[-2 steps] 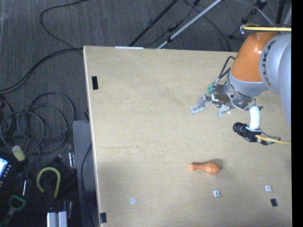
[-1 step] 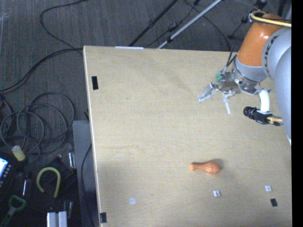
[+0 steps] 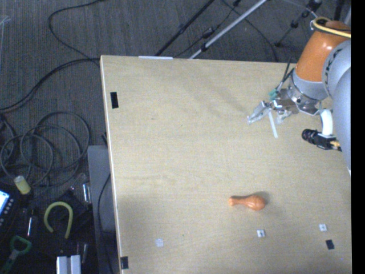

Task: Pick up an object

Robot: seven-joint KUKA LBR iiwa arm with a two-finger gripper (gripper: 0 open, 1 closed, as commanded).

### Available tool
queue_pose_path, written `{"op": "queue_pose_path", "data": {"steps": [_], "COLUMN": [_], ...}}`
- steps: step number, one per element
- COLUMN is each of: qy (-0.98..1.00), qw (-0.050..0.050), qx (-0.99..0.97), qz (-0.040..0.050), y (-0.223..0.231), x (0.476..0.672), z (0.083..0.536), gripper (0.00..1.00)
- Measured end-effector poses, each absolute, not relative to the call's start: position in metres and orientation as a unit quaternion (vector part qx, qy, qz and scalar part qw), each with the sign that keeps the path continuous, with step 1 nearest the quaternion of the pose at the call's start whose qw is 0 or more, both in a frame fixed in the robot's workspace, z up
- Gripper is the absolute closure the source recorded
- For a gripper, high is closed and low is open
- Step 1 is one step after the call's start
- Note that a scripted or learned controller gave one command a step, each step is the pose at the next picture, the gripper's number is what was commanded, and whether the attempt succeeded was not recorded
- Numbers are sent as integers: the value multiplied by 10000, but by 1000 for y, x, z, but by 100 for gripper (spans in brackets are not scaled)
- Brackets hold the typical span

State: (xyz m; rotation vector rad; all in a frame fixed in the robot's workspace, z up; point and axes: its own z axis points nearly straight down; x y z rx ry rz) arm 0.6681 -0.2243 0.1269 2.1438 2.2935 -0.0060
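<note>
A small orange pear-shaped object [image 3: 248, 202] lies on its side on the tan bench top [image 3: 182, 153], toward the front right. My gripper [image 3: 262, 126] hangs at the right side of the bench, well behind the orange object and apart from it. Its two thin fingers are spread, one pointing left [image 3: 254, 117] and one pointing down [image 3: 274, 129], with nothing between them. The grey arm with its orange band [image 3: 319, 56] comes in from the right edge.
Small markers sit on the bench: a black one [image 3: 114, 100] at the back left and white tags [image 3: 260, 233] at the front right. Cables [image 3: 45, 147] and tools lie on the floor to the left. Stand legs [image 3: 239, 16] cross behind the bench.
</note>
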Motion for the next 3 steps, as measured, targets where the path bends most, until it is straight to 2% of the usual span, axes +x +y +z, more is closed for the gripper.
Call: {"op": "queue_pose_path", "data": {"steps": [1, 2, 3], "qy": [8519, 8522, 8358], "qw": [6, 17, 3], "qx": [5237, 5233, 5491], "qz": [-7, -4, 8], "y": [-222, -221, -171], "x": [669, 670, 669], "z": [84, 94, 161], "gripper": [0, 100, 100]}}
